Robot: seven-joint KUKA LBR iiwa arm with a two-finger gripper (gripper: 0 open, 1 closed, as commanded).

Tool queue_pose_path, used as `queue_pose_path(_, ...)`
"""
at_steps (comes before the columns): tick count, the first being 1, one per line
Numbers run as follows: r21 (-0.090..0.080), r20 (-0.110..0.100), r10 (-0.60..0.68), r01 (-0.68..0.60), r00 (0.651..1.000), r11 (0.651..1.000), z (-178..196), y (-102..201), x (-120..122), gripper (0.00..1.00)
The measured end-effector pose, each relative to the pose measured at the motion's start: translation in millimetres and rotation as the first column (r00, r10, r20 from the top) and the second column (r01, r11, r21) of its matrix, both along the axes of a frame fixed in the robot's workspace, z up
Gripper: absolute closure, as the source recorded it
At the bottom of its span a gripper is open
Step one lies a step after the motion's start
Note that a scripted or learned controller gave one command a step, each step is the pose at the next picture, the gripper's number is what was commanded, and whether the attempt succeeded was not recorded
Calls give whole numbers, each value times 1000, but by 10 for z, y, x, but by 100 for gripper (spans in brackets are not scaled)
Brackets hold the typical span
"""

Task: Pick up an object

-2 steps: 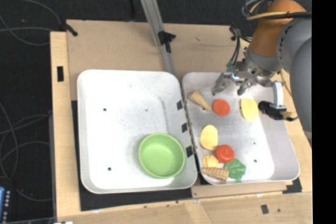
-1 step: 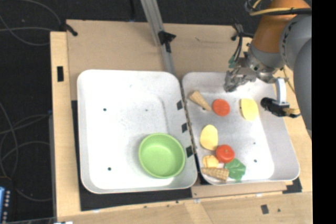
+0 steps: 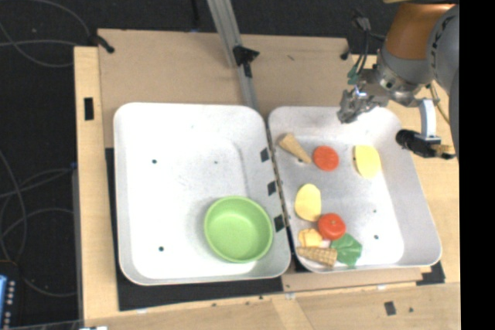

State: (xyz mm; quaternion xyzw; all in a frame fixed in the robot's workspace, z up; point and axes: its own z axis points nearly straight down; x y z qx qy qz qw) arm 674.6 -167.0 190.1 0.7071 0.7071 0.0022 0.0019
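The jaws [image 3: 349, 110] hang over the top edge of the right bin [image 3: 410, 243], and I cannot tell if they are open or shut, but nothing shows between them. In that bin lie a tan cone [image 3: 294, 148], 2 red balls, 2 yellow pieces and a green leafy bit [image 3: 349, 250]. A green bowl [image 3: 237, 229] sits in the left bin [image 3: 155, 135] on the worktop [image 3: 155, 66].
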Motion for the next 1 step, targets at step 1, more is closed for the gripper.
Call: queue_pose_path(1, -1, 1, 3, -3, 1000, 1000, 450, -5, 14, 100)
